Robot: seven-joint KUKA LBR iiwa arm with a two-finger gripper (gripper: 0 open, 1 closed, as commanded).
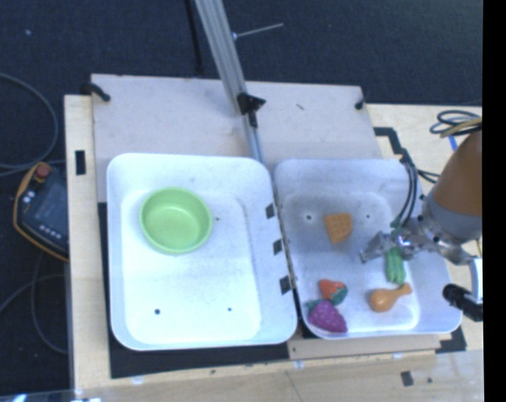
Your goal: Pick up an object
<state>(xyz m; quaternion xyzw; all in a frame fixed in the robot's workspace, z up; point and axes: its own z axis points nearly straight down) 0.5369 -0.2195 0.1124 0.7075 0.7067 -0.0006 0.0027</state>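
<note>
Reaching in over the right edge of the right shallow white plastic bin (295, 224), the grey arm with its orange band (461, 182) is carrying a metal two-finger gripper (385, 254) low over the bin floor. Whether the gripper is open or closed cannot be told.

Just beside the gripper tip, a small green elongated plastic toy vegetable (394, 267) is lying on the bin floor; it appears to be touching or sitting under the gripper, but nothing is shown clamped. An orange wedge-shaped toy piece (339, 227) is resting near the middle of this bin. Toward the near edge, an orange-tan plastic drumstick (387, 297) is lying just below the green vegetable. At the near left corner, a red strawberry with a green cap (333, 291) is sitting against a knobbly purple bunch of grapes (327, 316).

The left shallow white bin (236, 308), matt and round-cornered, is holding a smooth lime-green round bowl (176, 219) near its far left corner.
</note>
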